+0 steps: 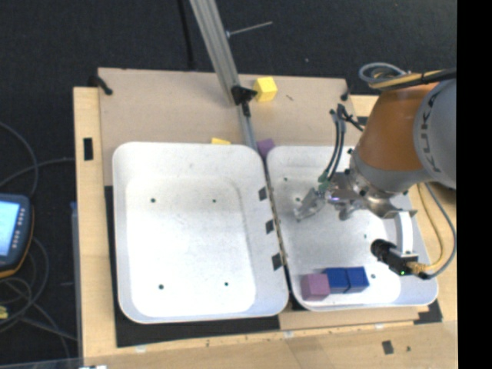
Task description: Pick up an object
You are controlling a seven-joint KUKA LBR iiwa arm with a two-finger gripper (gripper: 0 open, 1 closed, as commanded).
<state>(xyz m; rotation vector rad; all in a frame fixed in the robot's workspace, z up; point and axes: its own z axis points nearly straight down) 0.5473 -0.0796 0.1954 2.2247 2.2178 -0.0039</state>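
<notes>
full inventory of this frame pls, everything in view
White bins: 2, white, side by side on the bench; left bin, right bin.
Blue block: 1, blue, near edge of the right bin.
Purple block: 1, purple, right bin, touching the blue block's left side.
Yellow block: 1, yellow, on the bench behind the bins.
Small purple block: 1, purple, at the bins' far junction.
Yellow piece: 1, yellow, behind the left bin's far rim.
Metal rail: 1, grey, slanting in from the top.
Handheld screen: 1, left edge.
Arm: 1, grey and orange, over the right bin.
Hand: 1, above the right bin floor.
</notes>
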